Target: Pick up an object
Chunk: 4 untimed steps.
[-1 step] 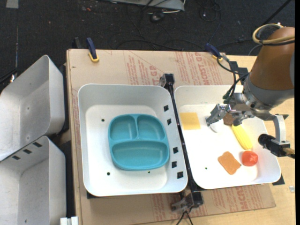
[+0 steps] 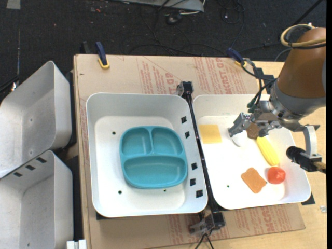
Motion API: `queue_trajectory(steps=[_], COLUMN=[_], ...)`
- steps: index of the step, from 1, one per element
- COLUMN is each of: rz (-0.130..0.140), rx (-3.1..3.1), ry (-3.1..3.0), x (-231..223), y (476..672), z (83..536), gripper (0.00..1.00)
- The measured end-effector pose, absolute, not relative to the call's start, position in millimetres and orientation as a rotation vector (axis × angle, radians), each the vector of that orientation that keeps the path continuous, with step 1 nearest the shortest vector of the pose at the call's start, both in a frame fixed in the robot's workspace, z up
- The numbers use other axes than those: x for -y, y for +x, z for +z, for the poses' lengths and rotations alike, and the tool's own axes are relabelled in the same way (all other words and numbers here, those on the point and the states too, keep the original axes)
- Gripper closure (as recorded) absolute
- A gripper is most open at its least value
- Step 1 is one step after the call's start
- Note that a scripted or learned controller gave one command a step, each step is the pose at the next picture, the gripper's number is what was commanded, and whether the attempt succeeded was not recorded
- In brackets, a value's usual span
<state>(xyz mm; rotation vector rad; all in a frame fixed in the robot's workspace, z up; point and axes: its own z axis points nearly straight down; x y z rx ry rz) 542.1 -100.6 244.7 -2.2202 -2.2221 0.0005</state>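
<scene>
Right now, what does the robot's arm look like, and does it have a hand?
The arm is fat and round, with a shiny orange-brown band on top and a grey body below. A thin pale cable loops above it. At its tip sits a small grey metal gripper with two fingers, like a little claw, with black brackets and dark cables around it.

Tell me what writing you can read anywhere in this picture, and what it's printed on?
Red printed lettering runs in rows across the brown cardboard sheet under the two white bins; it lies upside down and slanted in this view, and is too small and blurred to read reliably.
More of the same red print shows along the cardboard's front edge, also unreadable.
I can make out no writing on the teal divided plate, the food pieces, the bins or the arm.
</scene>
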Motion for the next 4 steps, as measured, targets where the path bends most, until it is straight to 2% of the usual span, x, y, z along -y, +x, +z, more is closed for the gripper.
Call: queue_trajectory(steps=[3, 4], rz=[0.003, 0.0], rx=[2.217, 2.217], ry=[-2.221, -2.225], x=[119.6, 119.7], y=[543.6, 544.3], z=[89.6, 102.0], gripper=[0.0, 1.0])
